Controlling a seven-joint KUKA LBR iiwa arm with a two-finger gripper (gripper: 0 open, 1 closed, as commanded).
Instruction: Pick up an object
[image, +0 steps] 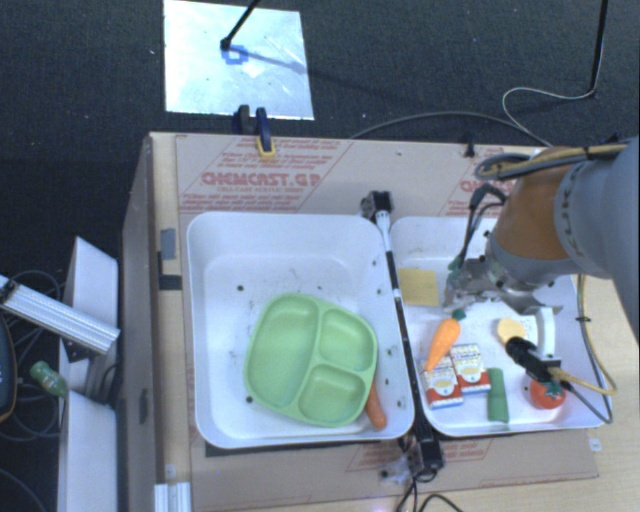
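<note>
We are hovering our tool (462, 296), its opening something we cannot tell from here, just above the green-topped orange toy carrot (443, 342) lying in the right white bin (440, 425), presumably because that carrot is the nearest object to pick up.

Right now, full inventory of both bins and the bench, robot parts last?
Divided plate: 1, light green, left bin, tilted toward its near right.
Sausage-like piece: 1, orange-brown, left bin, beside the plate's near right edge.
Flat square: 1, pale yellow, right bin, far left.
Carrot: 1, orange, right bin, centre left.
Small cartons: 2, red and white, side by side below the carrot.
Block: 1, green, right of the cartons.
Round piece: 1, red, near right corner.
Wedge: 1, yellow, by the arm.
Arm: 1, grey with orange band, over the right bin.
Gripper: 1, above the carrot top.
</note>
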